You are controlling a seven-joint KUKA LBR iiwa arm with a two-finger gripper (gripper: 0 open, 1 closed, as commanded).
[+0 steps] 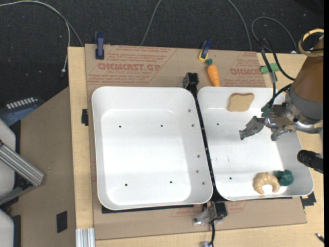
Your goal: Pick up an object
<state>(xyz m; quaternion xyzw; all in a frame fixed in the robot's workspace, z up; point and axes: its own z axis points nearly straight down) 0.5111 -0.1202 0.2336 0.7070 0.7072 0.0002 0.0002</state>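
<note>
Two white bins sit side by side; the right bin (288,153) is the landmark. A tan slice of bread (240,102) lies at its far edge, a croissant (267,182) touches a green ball (284,177) at its near edge, and a carrot (213,75) lies just beyond its far rim. The gripper (250,129) hangs over its middle with nothing between its fingers; whether they are spread I cannot tell. This looks like the approach step: next it must centre over one object and descend.
</note>
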